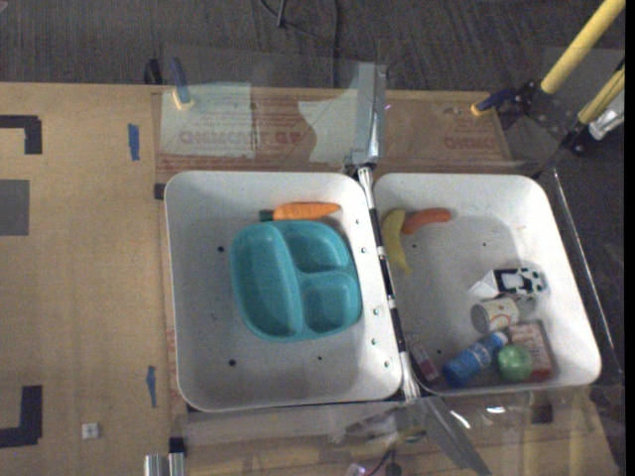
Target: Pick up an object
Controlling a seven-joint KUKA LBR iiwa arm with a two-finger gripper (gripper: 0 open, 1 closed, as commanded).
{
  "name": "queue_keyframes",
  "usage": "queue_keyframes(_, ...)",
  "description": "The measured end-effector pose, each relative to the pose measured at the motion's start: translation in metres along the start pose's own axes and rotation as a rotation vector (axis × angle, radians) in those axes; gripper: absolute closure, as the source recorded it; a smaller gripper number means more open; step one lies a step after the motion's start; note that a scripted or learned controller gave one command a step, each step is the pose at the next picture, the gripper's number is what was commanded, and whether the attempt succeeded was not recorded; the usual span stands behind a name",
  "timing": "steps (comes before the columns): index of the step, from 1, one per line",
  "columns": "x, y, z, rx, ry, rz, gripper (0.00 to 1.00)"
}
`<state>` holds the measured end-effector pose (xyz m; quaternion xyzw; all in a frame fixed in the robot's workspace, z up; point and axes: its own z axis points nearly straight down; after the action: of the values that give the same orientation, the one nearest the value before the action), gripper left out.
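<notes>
Nearest, at the lower right of the frame, the right bin [566,266] holds a blue bottle [473,360], a green ball [514,362], a small box [534,345] and a white cup [494,313] crowded together; just beyond lies a black-and-white toy [522,282]; further up, a yellow banana [396,239] rests against the bin's left wall, touching an orange sausage-shaped piece [427,218]; the left bin [193,296] carries a teal divided tray [296,278] with a carrot [303,209] at its far edge; both bins sit on the worktop [79,266]; the gripper's state cannot be told.
</notes>
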<state>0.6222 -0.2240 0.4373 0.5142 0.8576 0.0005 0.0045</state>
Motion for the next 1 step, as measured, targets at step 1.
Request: queue_keyframes(1,0.0000,0.0000,0.0000,0.000,0.000,0.000,0.00)
